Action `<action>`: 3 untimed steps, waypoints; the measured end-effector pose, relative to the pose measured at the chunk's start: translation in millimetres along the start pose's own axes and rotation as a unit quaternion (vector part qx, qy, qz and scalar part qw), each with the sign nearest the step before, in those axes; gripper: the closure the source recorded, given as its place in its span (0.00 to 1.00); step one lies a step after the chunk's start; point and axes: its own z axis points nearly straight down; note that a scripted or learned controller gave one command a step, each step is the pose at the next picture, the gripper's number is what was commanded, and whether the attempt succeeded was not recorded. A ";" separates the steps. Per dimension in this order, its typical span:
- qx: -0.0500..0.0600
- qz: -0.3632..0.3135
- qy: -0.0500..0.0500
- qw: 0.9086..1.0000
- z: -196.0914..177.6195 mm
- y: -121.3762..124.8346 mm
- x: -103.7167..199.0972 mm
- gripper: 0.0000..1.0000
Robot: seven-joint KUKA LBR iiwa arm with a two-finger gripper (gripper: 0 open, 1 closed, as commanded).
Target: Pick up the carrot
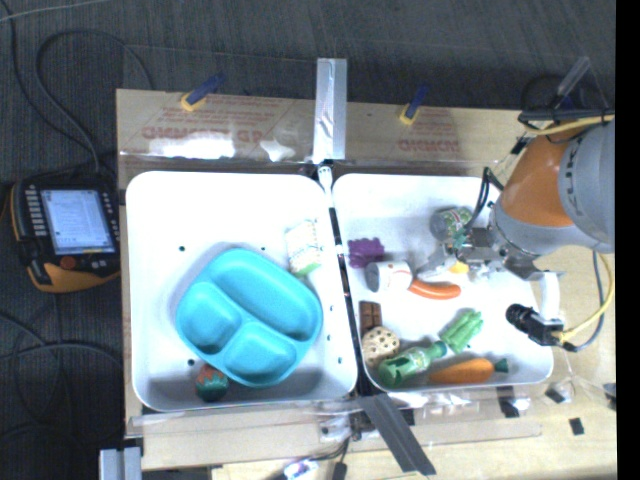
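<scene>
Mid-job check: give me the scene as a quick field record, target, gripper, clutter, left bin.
target: carrot, lying along the right bin's near edge
gripper: gripper near the bin's middle, above a small orange-and-white piece, apart from the carrot
clutter by target: green toy, green leafy piece, cookie
left bin: blue divided tray

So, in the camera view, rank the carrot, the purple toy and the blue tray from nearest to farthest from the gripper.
From the gripper:
1. Carrot, just below it in the right bin.
2. Purple toy, by that bin's left wall.
3. Blue tray, in the left bin.
</scene>
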 end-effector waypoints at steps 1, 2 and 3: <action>0.000 -0.091 0.005 0.996 -0.1 46.1 -19.4 0.00; -0.004 -0.091 0.002 0.996 -10.3 47.9 -20.1 1.00; -0.002 -0.145 -0.004 0.989 -1.5 50.3 8.7 1.00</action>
